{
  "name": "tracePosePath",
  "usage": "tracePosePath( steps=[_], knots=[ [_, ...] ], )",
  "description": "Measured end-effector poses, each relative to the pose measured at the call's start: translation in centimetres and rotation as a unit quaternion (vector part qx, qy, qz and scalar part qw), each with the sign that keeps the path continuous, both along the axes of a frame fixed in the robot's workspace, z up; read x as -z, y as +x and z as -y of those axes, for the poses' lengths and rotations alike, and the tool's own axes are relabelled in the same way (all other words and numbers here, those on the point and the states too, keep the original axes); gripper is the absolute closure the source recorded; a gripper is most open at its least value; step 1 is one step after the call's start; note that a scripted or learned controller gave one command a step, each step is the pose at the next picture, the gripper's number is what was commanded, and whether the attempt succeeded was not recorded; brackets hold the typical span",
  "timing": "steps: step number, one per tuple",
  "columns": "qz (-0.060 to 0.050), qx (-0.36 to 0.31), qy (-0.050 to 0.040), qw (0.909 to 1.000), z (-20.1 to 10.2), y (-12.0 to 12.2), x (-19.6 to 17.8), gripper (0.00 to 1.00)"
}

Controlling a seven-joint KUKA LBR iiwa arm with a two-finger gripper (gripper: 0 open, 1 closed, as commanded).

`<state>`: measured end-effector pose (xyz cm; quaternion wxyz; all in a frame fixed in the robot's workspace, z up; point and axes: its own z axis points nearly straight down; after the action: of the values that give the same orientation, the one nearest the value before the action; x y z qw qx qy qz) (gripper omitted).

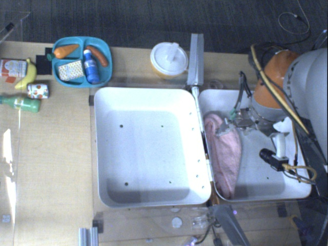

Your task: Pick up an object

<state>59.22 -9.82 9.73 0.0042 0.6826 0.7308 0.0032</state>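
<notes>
- Landmark taken as the right bin (302,188); the left bin (148,147) was seen touching it on its left side.
- Only candidate object: a pink cloth (225,155), lying bunched lengthwise inside the right bin, against its left wall.
- The gripper (229,123) was placed low over the upper end of the cloth, at or just above its surface; the arm (307,86) was seen across the bin's upper right corner.
- Finger state could not be told: tips too small and blurred against the fabric.
- Cloth was seen resting on the bin floor, not raised, so no lift was achieved yet.
- Judged progress: approach done; a confirmed grasp and the lift were still outstanding.
- Clutter outside the bins (blue tray (82,61), white lidded cup (169,59)) was left untouched.
</notes>
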Motion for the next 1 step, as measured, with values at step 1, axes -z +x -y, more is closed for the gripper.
tracePosePath(
  steps=[1],
  knots=[
    [0.002,-0.002,0.0005,1.0000,-0.19,0.15,-1.07,1.00]
  ],
)
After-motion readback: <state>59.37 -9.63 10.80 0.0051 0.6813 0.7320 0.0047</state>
